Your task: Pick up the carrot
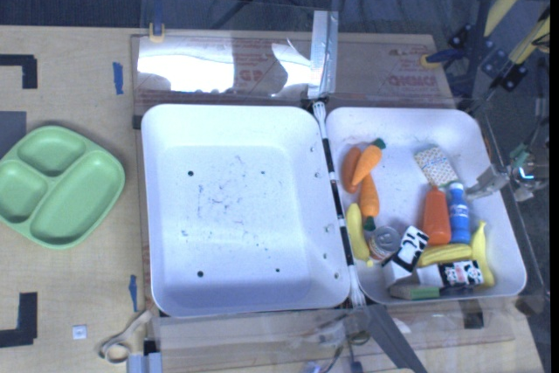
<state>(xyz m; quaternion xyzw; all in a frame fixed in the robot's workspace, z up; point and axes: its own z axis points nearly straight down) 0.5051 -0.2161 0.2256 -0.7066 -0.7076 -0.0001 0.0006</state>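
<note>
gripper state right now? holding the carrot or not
Gripper: at the right bin's right edge, too small and blurred to judge; nothing seen in it. The carrot lies in that bin, apart from it.

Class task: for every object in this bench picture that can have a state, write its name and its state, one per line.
carrot: lying in the right bin, tilted, green top up-right, touching other orange vegetables.
right bin: holding a crowd of items.
left bin: upright on the bench.
blue bottle: lying on its side in the right bin.
green divided plate: right side up on the bench, left of the bins.
</note>
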